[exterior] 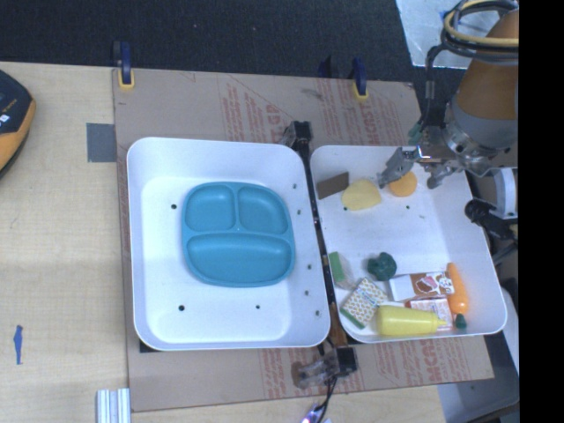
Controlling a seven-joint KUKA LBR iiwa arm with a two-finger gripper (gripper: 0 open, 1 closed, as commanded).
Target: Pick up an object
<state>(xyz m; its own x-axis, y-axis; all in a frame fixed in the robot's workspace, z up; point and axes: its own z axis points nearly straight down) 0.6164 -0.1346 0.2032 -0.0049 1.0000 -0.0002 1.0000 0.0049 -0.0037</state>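
With the gripper (412, 167) spread open just above the small orange piece (403, 184) at the back of the right bin (480, 236), it should drop straight down, straddle it, and avoid the neighbouring yellow lump (361, 195).

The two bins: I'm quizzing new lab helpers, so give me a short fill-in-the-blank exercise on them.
1. The blue divided plate lies in the ____ bin.
2. The yellow bottle lies in the ____ bin.
3. The gripper is above the small ____ object.

Missing words: left; right; orange
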